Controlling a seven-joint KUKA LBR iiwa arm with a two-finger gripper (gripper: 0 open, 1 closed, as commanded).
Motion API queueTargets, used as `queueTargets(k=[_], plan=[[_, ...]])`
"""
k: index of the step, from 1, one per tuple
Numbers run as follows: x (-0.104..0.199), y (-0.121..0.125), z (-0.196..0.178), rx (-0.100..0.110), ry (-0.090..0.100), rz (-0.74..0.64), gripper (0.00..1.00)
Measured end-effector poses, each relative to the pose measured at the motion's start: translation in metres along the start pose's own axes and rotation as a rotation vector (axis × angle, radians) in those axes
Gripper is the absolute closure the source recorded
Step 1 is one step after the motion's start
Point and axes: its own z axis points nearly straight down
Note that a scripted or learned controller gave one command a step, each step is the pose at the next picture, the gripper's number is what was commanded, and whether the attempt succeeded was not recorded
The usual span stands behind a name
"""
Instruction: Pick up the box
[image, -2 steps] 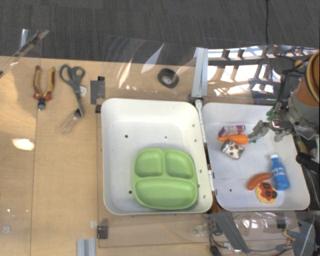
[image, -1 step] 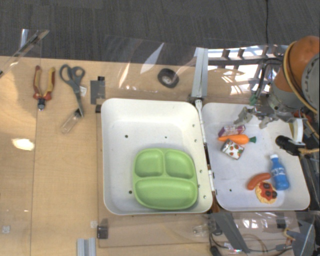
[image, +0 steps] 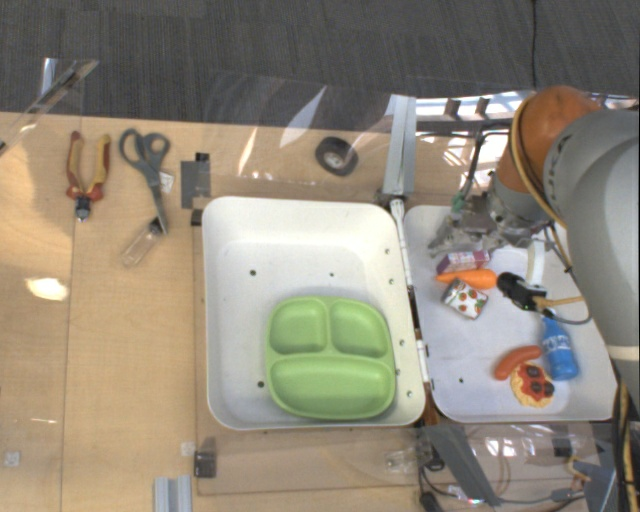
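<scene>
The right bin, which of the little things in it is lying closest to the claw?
The pink and orange pieces at the bin's far end, right under the claw. The small patterned box lies just past them; the blue bottle and pizza toy sit farther off.

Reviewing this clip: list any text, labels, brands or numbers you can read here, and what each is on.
No text can be read in this frame.
Small box in the right bin: red and white print, too blurred to read.
Blue bottle: pale label patch, too small to read.
Pliers, scissors and green tray: no markings show.
</scene>
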Motion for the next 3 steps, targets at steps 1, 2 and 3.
queueTargets(k=[1,2,3], plan=[[0.001,0.002,-0.013,-0.007,-0.004,-0.007,1.00],[0.001,0.002,-0.013,-0.007,-0.004,-0.008,0.00],[0.002,0.004,-0.026,-0.012,-0.005,-0.014,1.00]])
